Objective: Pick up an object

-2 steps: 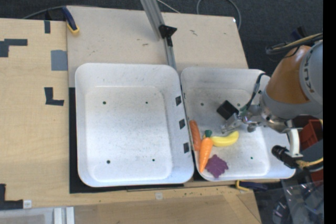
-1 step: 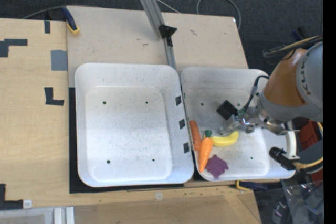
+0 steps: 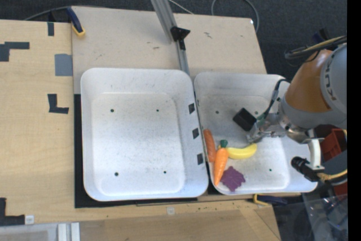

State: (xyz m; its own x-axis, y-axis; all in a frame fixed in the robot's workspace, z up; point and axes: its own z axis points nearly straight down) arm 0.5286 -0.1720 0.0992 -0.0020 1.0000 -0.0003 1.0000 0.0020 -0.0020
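Toys crowd the lower left of the right bin (image 3: pixel 265 83): two carrots (image 3: pixel 219 162), a banana (image 3: pixel 241 151) and a purple piece (image 3: pixel 232 178), a black block (image 3: pixel 244 118) above them. The arm reaches in from the right, gripper (image 3: pixel 258 134) just above the banana; whether it grips cannot be told. The left bin (image 3: pixel 90 121) offers open floor.

**Where things lie in the two bins**

My fingers (image 3: pixel 256 134) hang in the right bin (image 3: pixel 240 84), just above the banana (image 3: pixel 242 151). The block (image 3: pixel 243 118) lies left of them. Two carrots (image 3: pixel 215 156) lie near the dividing rim, the grapes (image 3: pixel 232 178) before them. The left bin (image 3: pixel 135 132) sits alongside on the surface (image 3: pixel 34 93).
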